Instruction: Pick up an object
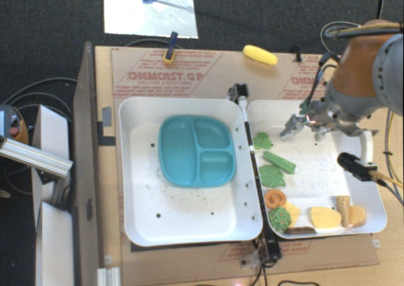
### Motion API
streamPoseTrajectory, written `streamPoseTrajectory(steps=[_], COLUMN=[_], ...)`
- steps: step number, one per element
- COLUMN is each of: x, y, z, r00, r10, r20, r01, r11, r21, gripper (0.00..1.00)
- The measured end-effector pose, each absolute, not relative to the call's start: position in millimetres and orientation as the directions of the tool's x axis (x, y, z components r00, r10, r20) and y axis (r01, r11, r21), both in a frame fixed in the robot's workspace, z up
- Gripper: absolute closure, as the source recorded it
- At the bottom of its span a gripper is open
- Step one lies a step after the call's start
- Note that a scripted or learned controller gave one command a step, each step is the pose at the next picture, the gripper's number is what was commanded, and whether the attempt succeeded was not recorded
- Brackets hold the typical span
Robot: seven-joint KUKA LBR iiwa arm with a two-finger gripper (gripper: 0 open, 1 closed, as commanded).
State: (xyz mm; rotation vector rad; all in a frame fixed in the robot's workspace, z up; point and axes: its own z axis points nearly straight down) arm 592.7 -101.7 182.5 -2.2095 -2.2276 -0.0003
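Hovering gripper (297, 125) over the right bin (328, 171), jaw state impossible to tell; toy foods (278, 163) crowded along the bin's left side (touching neighbours), so risking a glancing, empty grasp.

Open floor at the top of the right bin, clutter packed along its bottom and left.

The right bin (379, 218) keeps bare white floor through its middle and right, where the claw (307, 123) hangs over the upper part; green pieces (275, 163) line the left side by the divider (251, 152), and an orange ring (275, 199), a green ball (279, 218), a yellow wedge (326, 217) and a cone (344, 209) crowd the bottom edge, close together. A black cylinder (355, 166) on the arm overhangs the right side. In the left bin (136, 171), a teal tray (196, 151) fills the centre, leaving bare margins around it. A yellow object (260, 55) lies on the tabletop (208, 76) behind the bins.
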Motion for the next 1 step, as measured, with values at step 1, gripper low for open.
streamPoseTrajectory(steps=[1], x=[549.8], y=[-88.0], z=[80.1], r00=[0.0], r10=[1.0], r20=[0.002], r01=[1.0], r11=[0.0], r21=[-0.002], gripper=[0.0])
